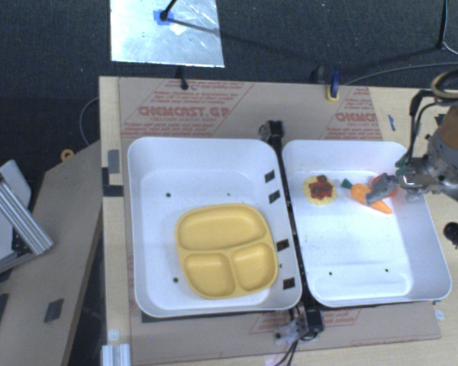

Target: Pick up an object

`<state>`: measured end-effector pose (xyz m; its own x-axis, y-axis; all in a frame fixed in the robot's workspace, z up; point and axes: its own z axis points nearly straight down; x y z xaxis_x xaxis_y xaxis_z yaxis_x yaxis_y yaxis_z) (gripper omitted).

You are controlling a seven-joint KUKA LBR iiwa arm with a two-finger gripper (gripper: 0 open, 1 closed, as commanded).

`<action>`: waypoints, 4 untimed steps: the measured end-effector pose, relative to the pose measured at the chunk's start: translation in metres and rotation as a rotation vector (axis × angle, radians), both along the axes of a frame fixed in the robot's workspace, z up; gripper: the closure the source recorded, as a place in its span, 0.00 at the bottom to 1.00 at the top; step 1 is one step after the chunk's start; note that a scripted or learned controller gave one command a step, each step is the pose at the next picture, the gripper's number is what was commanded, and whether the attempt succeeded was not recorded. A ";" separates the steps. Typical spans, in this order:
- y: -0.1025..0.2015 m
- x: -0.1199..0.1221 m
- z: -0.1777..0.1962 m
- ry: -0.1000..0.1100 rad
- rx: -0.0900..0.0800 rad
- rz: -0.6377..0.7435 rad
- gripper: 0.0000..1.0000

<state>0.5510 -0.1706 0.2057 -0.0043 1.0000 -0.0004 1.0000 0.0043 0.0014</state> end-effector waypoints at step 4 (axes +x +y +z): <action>0.007 -0.008 -0.110 -0.003 0.000 -0.002 1.00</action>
